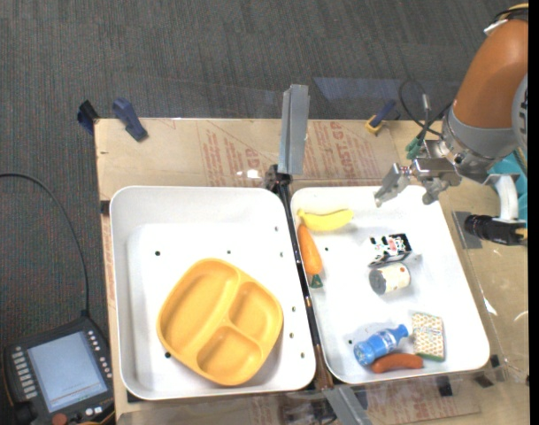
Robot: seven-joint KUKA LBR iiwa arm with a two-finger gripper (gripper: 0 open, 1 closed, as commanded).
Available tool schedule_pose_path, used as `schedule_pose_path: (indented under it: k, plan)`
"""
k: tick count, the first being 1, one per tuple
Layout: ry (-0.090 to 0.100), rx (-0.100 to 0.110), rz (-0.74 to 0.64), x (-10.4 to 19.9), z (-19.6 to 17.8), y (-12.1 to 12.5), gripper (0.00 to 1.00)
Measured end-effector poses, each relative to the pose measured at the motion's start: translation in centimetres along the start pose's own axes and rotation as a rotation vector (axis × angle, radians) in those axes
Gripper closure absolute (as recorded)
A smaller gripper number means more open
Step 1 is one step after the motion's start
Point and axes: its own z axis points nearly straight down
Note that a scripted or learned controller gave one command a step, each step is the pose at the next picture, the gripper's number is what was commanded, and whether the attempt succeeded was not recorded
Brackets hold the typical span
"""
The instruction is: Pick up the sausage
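The sausage [396, 362] is a short reddish-orange link lying at the front edge of the right bin [455, 264], tucked just under a blue bottle [380, 343]. My gripper [407, 192] hangs over the back rim of the right bin, far behind the sausage. Its two fingers [386, 191] are spread open with nothing between them.
A patterned packet [428, 335] lies right of the bottle. A small can [389, 278], a black-and-white item [391, 246], a banana [325, 220] and a carrot [311, 255] share the right bin. A yellow divided plate [220, 321] sits in the left bin [136, 237].
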Motion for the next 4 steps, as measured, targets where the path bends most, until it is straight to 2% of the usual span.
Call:
schedule_pose_path:
  k: [1, 2, 3, 4]
  plan:
    - [-0.002, -0.013, -0.029, -3.7, 13.3, -3.7, 0.0]
    - [0.012, -0.01, 0.014, -5.4, 14.3, 0.7, 0.0]
    - [0.001, 0.0, 0.119, -3.8, 15.2, -6.8, 0.0]
    - [0.001, 0.001, 0.056, -3.2, 15.3, -11.1, 0.0]
